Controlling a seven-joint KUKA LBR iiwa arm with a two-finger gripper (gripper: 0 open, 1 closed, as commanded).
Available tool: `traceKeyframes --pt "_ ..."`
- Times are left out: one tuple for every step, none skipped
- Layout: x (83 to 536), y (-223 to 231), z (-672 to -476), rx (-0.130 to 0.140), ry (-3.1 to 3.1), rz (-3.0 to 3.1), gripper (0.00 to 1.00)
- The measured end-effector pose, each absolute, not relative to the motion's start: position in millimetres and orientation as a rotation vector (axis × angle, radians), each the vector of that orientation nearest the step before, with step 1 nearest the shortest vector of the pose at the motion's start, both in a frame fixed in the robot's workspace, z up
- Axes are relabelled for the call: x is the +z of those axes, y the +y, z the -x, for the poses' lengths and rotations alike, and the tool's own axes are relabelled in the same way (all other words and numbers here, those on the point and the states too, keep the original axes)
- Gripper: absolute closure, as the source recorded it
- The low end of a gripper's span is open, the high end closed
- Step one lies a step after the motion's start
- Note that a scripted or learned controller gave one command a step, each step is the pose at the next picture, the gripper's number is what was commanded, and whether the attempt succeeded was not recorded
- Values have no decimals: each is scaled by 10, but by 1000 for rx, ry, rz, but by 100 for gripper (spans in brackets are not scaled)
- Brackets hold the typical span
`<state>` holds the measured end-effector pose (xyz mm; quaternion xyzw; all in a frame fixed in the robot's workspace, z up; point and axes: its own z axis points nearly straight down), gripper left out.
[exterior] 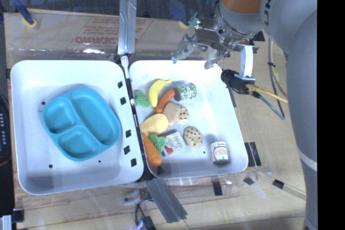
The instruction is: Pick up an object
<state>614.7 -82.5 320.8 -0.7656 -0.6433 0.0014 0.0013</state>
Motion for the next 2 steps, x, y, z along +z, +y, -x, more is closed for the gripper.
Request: traceKeyframes --pt "1431 -1024 -6496 19 -2108 2313 0" --pt "1190 -1044 -6486 -36 -2110 2364 0"
